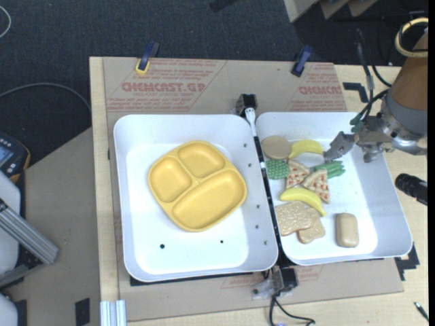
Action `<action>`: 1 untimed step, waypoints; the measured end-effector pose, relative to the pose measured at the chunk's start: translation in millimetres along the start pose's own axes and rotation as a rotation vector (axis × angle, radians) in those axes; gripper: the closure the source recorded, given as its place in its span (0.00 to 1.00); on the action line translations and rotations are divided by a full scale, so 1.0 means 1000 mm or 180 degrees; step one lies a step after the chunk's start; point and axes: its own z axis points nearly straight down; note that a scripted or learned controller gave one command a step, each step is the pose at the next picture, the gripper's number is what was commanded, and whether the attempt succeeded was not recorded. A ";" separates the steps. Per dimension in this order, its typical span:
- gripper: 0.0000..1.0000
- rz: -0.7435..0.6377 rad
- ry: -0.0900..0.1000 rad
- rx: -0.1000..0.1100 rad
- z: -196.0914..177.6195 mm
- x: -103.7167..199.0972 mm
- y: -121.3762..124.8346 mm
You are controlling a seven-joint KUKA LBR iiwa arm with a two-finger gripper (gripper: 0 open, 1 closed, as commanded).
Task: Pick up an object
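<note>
Hovering over the right bin (393,217), the gripper (338,145) has reached the approach step; whether it is spread or pressed together I cannot tell. Just below it lies a green toy vegetable (334,169), so the next move likely calls for a straight descent onto it

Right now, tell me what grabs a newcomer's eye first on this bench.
The yellow divided plate stands out first, lying alone in the left bin. Next comes the cluster of toy food in the right bin: two bananas, pizza slices, crackers and a bread roll. The gripper hangs over that pile's upper right edge.
</note>
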 end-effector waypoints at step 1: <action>0.00 -0.0009 -0.0011 -0.0061 -0.222 0.041 -0.033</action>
